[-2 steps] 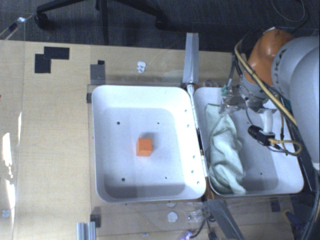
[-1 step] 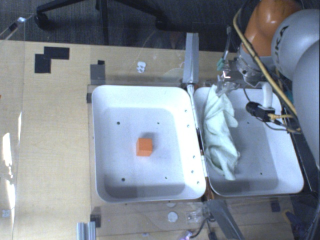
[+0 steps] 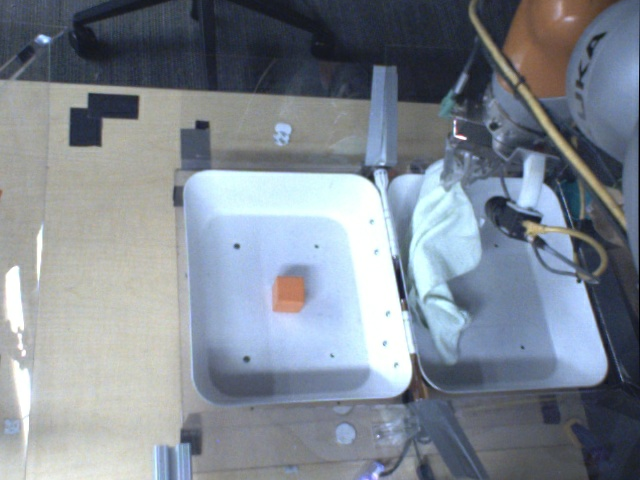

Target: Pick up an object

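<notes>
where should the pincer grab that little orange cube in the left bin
Come straight down on the small orange cube, closing across two opposite flat side faces. It sits flat and alone mid-floor of the left white bin, so all sides look free.

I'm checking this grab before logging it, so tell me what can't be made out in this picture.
- Gripper, camera view: its fingertips sit against the top of the pale green-white crumpled cloth; the cloth and wrist hardware hide whether it grips.
- Cloth's lower folds: they cover part of the right white bin, hiding anything beneath.
- Arm: cut off by the top and right edges.
- Small orange cube in the left white bin: material too small to tell.
</notes>
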Tool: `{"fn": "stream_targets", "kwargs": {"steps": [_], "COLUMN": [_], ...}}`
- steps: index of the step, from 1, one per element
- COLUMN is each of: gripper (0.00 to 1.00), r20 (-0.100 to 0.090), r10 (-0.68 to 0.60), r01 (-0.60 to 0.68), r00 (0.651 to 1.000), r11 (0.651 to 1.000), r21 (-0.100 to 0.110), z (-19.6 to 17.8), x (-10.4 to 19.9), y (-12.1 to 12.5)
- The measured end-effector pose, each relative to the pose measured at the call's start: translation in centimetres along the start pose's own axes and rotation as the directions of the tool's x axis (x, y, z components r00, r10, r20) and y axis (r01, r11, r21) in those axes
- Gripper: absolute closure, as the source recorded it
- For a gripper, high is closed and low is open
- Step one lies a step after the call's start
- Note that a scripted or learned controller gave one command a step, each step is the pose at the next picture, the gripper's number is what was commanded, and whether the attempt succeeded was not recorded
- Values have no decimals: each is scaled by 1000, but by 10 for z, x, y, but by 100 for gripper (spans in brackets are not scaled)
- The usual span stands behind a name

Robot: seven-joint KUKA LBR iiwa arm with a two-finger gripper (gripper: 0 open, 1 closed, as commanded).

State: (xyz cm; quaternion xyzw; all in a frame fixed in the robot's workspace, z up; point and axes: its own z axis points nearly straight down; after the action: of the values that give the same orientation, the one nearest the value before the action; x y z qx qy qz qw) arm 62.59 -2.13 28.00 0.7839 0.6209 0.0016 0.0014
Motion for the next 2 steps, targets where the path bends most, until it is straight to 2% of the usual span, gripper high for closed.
{"fn": "stream_targets", "kwargs": {"steps": [1,2], "gripper": [100,100], "r20": [1,1], "r10": [-97,-279], "r01": [97,279], "r00": [995,960], "r11": [995,960], "r21": [3,-2], "z": [96,187], "x": [-50,-90], "y": [47,66]}}
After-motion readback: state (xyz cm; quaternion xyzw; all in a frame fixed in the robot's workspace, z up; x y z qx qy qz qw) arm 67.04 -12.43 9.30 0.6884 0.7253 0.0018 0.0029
